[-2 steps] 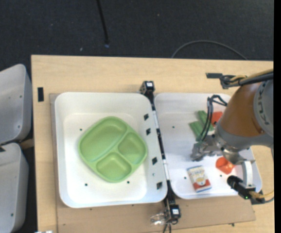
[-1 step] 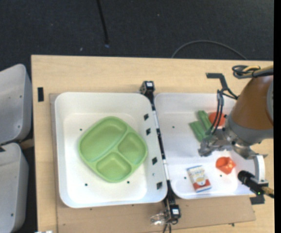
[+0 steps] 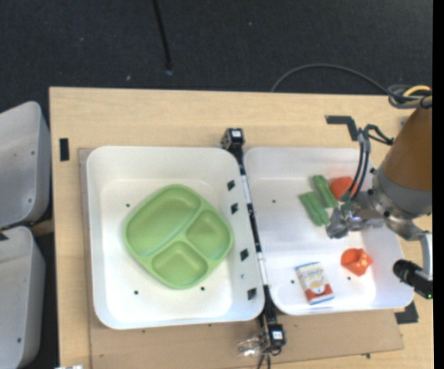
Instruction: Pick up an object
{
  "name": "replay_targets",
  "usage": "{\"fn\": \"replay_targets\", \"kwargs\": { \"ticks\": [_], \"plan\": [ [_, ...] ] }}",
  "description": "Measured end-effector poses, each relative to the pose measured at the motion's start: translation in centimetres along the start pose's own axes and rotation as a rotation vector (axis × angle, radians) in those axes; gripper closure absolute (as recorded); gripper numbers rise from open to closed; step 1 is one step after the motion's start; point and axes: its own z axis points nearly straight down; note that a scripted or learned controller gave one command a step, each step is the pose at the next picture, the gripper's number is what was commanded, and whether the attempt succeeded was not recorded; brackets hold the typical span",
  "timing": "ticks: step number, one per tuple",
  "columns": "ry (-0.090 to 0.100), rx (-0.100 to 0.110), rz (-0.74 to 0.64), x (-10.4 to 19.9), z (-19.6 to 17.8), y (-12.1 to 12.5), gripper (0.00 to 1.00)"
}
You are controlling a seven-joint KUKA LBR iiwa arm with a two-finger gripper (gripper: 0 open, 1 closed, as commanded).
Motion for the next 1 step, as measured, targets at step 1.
{"fn": "replay_targets", "kwargs": {
  "ticks": [1],
  "plan": [
    [0.000,0.000,-0.008,-0.29,-5.00,-0.77,1.00]
  ]
}}
